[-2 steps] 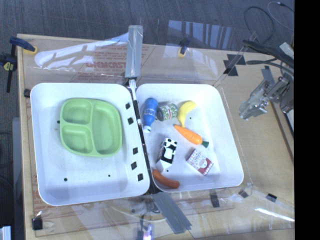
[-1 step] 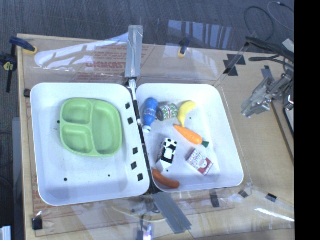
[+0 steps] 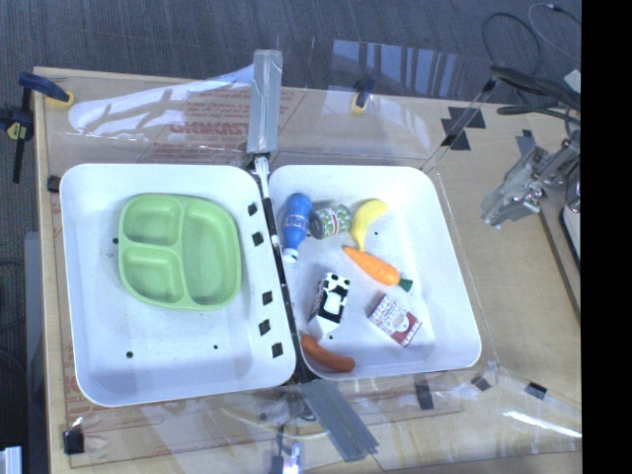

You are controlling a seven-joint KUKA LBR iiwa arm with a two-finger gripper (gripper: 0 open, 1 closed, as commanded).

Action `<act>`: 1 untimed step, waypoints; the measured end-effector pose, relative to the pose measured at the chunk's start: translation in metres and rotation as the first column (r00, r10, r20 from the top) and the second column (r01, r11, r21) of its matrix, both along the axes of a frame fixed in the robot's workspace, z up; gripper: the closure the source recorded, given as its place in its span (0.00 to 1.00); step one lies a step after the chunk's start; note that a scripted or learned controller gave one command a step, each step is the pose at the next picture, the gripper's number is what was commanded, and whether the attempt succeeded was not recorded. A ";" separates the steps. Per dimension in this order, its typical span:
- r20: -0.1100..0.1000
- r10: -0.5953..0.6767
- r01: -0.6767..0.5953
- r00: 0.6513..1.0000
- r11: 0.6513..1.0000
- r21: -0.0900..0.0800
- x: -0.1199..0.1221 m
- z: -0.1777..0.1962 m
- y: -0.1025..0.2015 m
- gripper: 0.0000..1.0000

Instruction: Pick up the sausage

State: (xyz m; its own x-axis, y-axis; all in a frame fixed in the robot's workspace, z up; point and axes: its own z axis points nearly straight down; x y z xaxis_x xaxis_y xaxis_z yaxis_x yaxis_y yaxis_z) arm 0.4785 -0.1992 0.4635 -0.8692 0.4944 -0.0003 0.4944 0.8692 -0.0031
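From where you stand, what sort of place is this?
Probably a robot test bench in a lab: two white bins taped to a wooden bench, toy food such as a sausage and carrot, and a claw at the right.

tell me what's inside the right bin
The right bin holds a blue bottle, a small can, a banana, a carrot, a black-and-white carton, a red box and the sausage. Anything beneath them is hidden.
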 end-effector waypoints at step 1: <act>0.000 0.002 -0.002 1.000 1.000 -0.001 0.001 0.010 0.000 1.00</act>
